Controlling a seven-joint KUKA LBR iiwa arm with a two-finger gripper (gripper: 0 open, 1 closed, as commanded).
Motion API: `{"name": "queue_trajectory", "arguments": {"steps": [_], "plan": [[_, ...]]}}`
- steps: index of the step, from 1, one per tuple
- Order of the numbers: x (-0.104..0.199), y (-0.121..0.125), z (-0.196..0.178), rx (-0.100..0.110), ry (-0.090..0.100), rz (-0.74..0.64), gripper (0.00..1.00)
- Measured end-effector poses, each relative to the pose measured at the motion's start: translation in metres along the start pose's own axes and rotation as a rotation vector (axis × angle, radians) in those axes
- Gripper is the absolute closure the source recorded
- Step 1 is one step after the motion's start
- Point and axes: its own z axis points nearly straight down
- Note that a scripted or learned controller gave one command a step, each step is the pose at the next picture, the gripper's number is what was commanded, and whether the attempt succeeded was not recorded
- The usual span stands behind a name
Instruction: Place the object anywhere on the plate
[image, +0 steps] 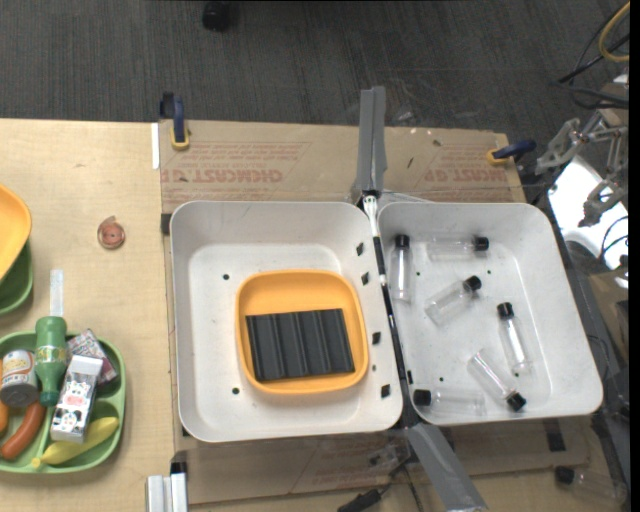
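An orange square plate (300, 290) sits in the middle of the left white bin (200, 300). A dark grey ribbed insert (299, 343) lies on it. In the right white bin (560, 300) lie several clear plastic vials with black caps: one upright-lying at the left wall (401, 266), one along the top (455, 243), one in the middle (452, 298), one at the right (511, 336), one at lower right (496, 381) and one along the bottom (445, 401).
A green plate of toy food (55, 400) with a green bottle stands on the wooden table at left. An orange and green dish (10, 250) pokes in at the far left edge. A small pink disc (111, 234) lies on the table. Clamps hold the cardboard behind the bins.
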Motion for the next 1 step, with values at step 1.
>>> {"name": "queue_trajectory", "arguments": {"steps": [1], "plan": [[-0.0009, -0.0010, 0.0080, 0.000, -0.001, -0.003, 0.00]]}}
